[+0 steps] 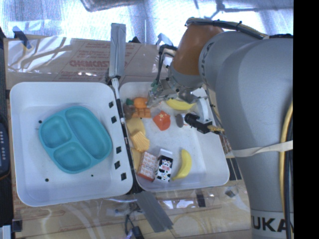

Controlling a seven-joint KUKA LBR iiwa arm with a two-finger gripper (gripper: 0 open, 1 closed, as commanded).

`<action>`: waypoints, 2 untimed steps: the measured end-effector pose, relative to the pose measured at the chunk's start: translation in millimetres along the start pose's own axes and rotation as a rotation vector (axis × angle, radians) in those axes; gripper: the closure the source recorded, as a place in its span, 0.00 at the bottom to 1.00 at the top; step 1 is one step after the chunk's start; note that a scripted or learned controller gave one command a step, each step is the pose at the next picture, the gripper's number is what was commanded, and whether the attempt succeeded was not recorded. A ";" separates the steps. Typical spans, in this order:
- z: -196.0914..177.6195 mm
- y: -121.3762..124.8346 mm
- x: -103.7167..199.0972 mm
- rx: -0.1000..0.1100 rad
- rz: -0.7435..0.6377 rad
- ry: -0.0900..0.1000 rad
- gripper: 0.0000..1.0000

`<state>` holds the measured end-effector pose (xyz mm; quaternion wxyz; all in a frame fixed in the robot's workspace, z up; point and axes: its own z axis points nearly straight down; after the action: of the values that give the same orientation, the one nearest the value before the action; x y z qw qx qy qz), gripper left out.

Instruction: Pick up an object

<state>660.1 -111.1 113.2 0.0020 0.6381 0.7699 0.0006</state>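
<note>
My gripper (153,95) hangs low over the far left part of the right bin (215,159). It is right beside an orange toy (141,103) with a green tip and a yellow banana (179,104). A red piece (162,121) lies just in front of the gripper. Nothing shows between its fingers.
Nearer the front of the right bin lie a second banana (184,164), a cow-print carton (165,169), a red and white box (147,166) and yellow waffle-like pieces (139,139). The left bin (30,178) holds a blue divided plate (75,139). The arm's bulk covers the right side.
</note>
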 end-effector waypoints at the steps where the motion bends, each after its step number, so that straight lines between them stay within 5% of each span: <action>1: 22.6 -26.6 -49.1 0.007 -0.046 0.002 1.00; 2: 22.0 -25.7 -48.2 0.006 -0.047 0.003 0.00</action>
<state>643.9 -163.3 91.3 -0.0008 0.6199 0.7847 -0.0007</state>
